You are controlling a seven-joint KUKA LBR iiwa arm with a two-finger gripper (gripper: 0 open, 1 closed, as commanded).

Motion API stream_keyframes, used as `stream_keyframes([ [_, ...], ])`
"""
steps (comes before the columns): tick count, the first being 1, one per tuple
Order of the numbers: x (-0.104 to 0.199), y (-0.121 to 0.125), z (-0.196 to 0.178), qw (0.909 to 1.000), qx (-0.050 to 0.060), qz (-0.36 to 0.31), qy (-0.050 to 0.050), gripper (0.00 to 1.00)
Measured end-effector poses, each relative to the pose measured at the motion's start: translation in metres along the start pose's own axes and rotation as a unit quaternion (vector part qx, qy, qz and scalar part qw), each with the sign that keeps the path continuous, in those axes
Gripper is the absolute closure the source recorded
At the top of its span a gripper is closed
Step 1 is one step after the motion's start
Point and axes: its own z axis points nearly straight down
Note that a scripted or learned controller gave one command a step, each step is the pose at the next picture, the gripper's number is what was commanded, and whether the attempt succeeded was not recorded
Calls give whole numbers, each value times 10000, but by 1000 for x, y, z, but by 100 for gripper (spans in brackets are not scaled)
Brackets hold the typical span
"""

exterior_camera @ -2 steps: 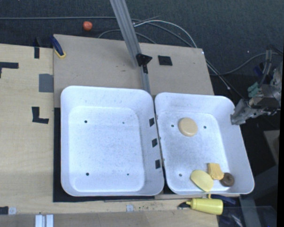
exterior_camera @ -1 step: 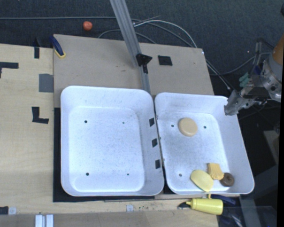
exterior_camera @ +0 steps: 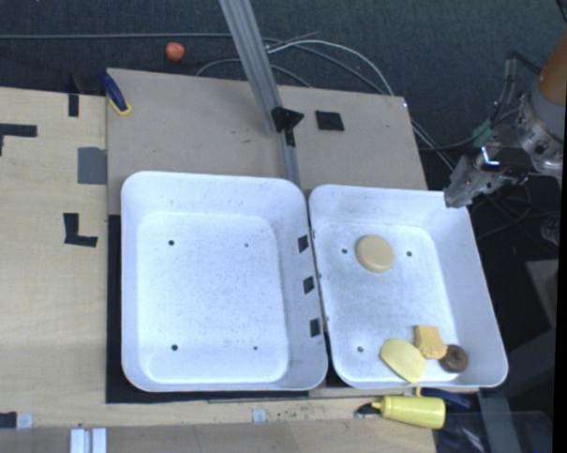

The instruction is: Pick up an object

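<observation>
The right bin (exterior_camera: 470,248) holds a round tan piece (exterior_camera: 375,253) near its middle. At its front right corner lie a pale yellow oval piece (exterior_camera: 402,359), a small orange-tan piece (exterior_camera: 429,342) and a dark brown ring (exterior_camera: 454,359). My gripper (exterior_camera: 461,188) hangs at the far right, just outside the right bin's back right corner, above its rim. It is small and dark against the floor. Nothing shows between its fingers.
The left bin (exterior_camera: 210,194) stands beside the right one. A slanted grey metal pole (exterior_camera: 258,65) crosses the back of the bench. A yellow tool (exterior_camera: 412,410) lies in front of the right bin. Cables trail at the back right.
</observation>
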Motion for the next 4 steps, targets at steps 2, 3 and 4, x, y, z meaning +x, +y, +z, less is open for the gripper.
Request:
stream_keyframes([
  [2, -52, 72, -21, 10000, 8, 14, -1, 100],
  [3, 41, 74, -38, 10000, -7, -83, 8, 100],
  [4, 22, 105, 35, 10000, 32, 8, 3, 100],
])
